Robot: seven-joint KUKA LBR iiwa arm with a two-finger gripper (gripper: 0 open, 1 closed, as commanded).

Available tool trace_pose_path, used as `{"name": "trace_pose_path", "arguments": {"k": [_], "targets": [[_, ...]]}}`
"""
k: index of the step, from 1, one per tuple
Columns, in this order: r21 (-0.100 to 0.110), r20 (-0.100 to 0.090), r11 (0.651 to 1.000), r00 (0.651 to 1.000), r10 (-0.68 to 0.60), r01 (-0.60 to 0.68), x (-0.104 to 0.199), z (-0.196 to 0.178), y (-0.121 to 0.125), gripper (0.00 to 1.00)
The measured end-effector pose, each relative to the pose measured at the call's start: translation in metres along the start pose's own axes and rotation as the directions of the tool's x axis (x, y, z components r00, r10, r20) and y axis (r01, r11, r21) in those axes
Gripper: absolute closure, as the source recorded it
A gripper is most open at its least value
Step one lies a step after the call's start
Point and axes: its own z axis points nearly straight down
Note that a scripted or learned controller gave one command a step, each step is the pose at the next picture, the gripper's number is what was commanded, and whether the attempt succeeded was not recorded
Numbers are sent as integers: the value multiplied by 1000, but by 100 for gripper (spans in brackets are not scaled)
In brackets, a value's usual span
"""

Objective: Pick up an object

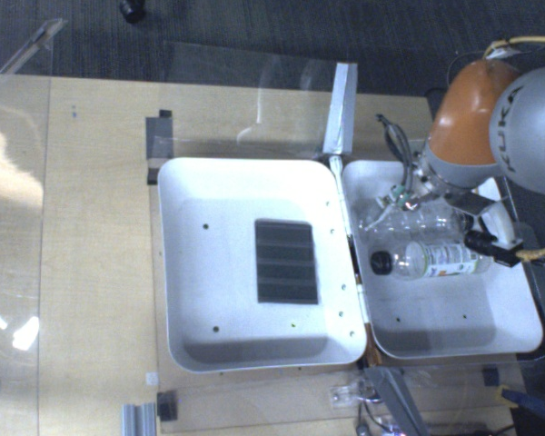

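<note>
One bottle (429,261) in right bin (454,334); one dark pad (286,261) in left bin (200,271).

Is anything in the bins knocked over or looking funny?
Yes. In the right bin a clear plastic bottle lies on its side with its black cap toward the left bin, instead of standing up. The dark ribbed tray in the left bin lies flat and looks fine.
</note>
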Motion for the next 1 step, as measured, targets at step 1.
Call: {"name": "trace_pose_path", "arguments": {"k": [1], "targets": [[-22, 12, 993, 993, -118, 118, -4, 7, 7, 0]]}}
